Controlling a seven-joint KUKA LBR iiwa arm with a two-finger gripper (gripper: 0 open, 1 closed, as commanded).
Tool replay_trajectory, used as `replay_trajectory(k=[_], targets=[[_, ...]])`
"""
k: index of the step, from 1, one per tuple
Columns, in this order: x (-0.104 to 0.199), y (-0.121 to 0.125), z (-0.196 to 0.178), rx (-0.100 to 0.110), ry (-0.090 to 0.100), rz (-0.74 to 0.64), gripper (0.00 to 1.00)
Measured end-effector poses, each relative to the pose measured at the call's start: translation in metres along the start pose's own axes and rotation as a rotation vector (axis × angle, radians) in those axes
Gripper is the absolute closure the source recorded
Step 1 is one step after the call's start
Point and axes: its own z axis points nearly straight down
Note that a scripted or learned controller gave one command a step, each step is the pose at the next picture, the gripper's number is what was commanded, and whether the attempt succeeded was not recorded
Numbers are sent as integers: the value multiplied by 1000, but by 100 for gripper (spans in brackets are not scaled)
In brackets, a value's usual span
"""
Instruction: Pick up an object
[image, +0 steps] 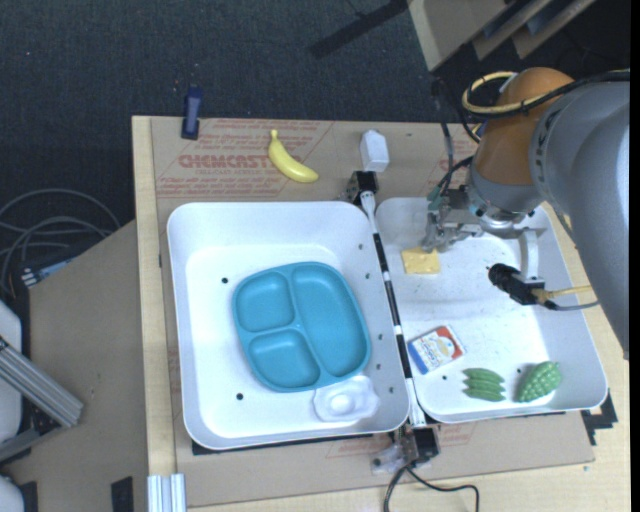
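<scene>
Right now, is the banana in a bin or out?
Out. The banana lies on the brown board behind the left bin, past its far rim and apart from it.

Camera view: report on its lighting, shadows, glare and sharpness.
Camera view: light is even and soft, with faint shadows along the bin walls; the white left bin looks bright but keeps its rim detail; the blue divided plate carries a mild sheen, no hard glare; the banana and yellow block are slightly soft; the arm's orange band looks blurred.
</scene>
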Motion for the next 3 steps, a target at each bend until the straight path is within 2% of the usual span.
replay_trajectory(k=[1,2,3], targets=[[0,-1,2,5,1,0,0],[-3,14,14,6,2,-1,0],[4,8,14,8,3,-1,0]])
